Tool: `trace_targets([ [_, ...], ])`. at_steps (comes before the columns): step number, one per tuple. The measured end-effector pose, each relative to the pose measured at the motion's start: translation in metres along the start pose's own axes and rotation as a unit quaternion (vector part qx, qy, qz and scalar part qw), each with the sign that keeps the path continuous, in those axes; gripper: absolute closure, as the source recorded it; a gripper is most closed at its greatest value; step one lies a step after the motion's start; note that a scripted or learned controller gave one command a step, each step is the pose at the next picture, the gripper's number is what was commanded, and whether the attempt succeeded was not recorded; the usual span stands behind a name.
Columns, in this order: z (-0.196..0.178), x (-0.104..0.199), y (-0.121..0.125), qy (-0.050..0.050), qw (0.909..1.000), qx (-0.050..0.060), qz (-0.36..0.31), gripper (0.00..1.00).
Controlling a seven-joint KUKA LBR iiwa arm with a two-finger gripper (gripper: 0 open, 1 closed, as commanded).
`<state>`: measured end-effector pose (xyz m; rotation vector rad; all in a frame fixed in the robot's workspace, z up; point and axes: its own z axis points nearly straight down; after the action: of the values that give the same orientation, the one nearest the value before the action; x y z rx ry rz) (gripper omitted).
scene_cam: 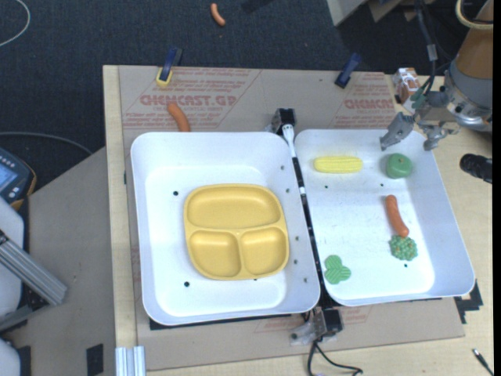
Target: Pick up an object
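Observation:
My gripper (pixel 416 135) hangs over the far edge of the right bin (pixel 368 210), open, with nothing between its fingers. A green round fruit (pixel 398 165) lies just below it in the bin. Left of that fruit lies a yellow corn cob (pixel 338 164). Further toward the front rest an orange sausage (pixel 396 215), a green broccoli piece (pixel 403 247) and a green leafy item (pixel 337 270).
The left bin (pixel 156 210) holds a yellow divided plate (pixel 235 230). An orange sausage (pixel 179 117) lies on the cardboard behind the left bin, and another (pixel 218 13) on the dark floor. Clamps (pixel 167 67) (pixel 347 70) grip the board's far edge.

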<state>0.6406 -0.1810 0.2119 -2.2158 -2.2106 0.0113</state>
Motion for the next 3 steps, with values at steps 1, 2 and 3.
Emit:
trace_targets([
  [1, -0.008, 0.0, 0.003, -0.002, 1.0, -0.007, -0.001, 0.0],
  [2, 0.055, -0.005, 0.001, -0.001, 1.0, -0.003, -0.001, 0.0],
  [3, 0.104, -0.015, 0.006, -0.003, 1.0, -0.008, -0.001, 0.0],
])
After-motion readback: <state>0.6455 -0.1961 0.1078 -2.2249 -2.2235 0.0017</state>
